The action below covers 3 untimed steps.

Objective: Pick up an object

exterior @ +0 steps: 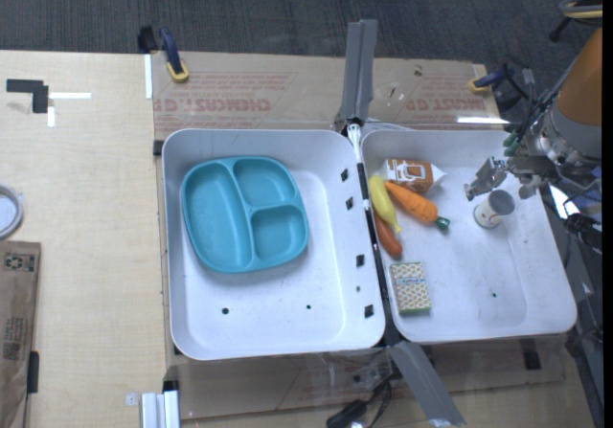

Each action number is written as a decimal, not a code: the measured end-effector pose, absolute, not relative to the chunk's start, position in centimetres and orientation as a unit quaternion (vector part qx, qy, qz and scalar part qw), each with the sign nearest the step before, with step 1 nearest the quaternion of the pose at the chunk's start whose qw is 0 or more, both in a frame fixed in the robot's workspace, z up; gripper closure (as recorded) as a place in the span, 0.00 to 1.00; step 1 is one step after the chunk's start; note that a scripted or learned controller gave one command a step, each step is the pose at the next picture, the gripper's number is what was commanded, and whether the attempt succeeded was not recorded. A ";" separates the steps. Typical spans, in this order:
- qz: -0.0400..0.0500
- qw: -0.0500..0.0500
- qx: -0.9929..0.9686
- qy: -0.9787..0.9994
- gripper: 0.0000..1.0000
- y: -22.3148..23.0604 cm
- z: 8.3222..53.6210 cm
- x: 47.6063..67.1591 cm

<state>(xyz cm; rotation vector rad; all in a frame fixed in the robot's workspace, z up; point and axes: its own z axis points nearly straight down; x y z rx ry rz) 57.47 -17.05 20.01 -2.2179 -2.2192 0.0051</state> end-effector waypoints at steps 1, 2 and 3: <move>0.002 0.002 -0.707 -0.707 0.00 -17.1 20.0 57.5; 0.001 0.001 -0.574 -0.819 0.00 -10.7 9.0 58.9; 0.001 0.001 -0.575 -0.818 1.00 -10.9 9.8 58.8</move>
